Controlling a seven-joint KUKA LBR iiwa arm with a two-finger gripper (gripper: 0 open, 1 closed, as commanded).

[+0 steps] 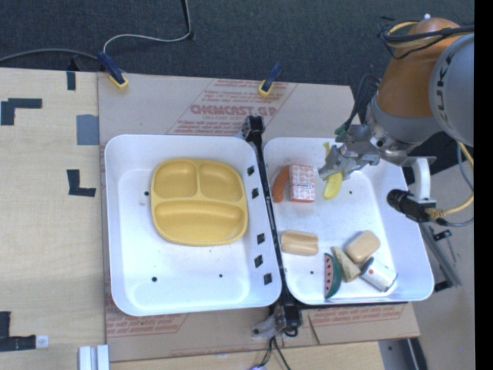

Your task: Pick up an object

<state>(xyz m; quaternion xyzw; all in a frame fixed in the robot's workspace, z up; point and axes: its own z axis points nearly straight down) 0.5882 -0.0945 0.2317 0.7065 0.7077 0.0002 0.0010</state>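
Gripper [337,168] sits low over the upper part of the right white bin [400,230], right at a small yellow banana-shaped piece [332,186]. Top of that piece is under the fingers, lower end pokes out below them. Can't tell whether the fingers are spread or closed, or whether the piece is actually between them: metal and cabling blur together at this angle. So no confirmed grasp.

Likely target, my read: the yellow piece, since it's the one thing directly under the tool.

Rest of the right bin:
- red-and-white printed packet [302,183] just left of the yellow piece, orange rounded item [280,183] touching its left side
- tan bread-roll-shaped piece [299,243] mid-bin near the divider
- watermelon-slice toy [331,276], tan block [360,247] and a small white can [378,277] clustered at the lower right, well apart from the gripper

Left white bin [123,230] has a yellow sectioned plastic plate [199,200], out of play.

Risks from here:
- The yellow piece is small, curved and smooth. An off-centre pinch probably squirts it sideways or lets it rotate out on lift.
- If the fingers come down on top of it and don't straddle it, they close on air and just press it into the bin floor.
- The packet is near. A wide opening could clip it, shove it, or catch both.
- The bin's top wall is near too, so a drifting approach could snag it.
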